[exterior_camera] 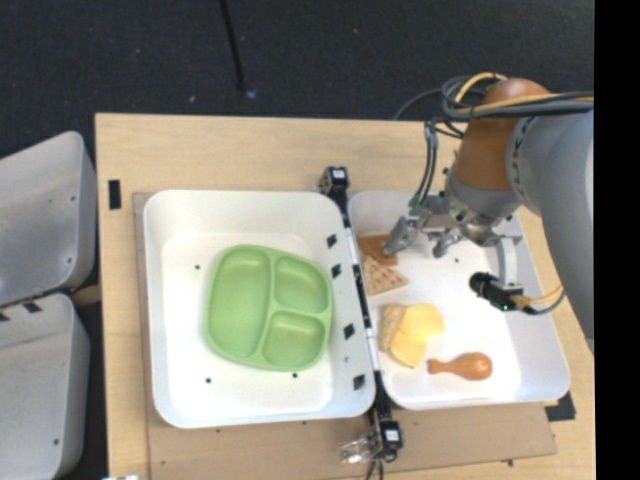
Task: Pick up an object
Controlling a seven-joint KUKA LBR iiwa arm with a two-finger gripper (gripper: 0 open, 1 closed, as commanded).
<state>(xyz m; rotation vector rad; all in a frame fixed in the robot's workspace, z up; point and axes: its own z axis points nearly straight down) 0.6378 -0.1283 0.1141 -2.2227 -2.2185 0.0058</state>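
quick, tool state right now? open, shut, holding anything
tool: cannot be told; it sits low in the right bin, at the brown cracker-like piece, with nothing visibly lifted.

The gripper [420, 236] hangs over the right bin's [535, 368] far end. Toast [380, 266] lies just beside it toward the divider; cheese [412, 334] and a drumstick [462, 366] crowd the nearer floor. Bare floor lies under the wrist.

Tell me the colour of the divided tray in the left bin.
Light green. The tray shows plainly in the camera view, lying in the white left bin.
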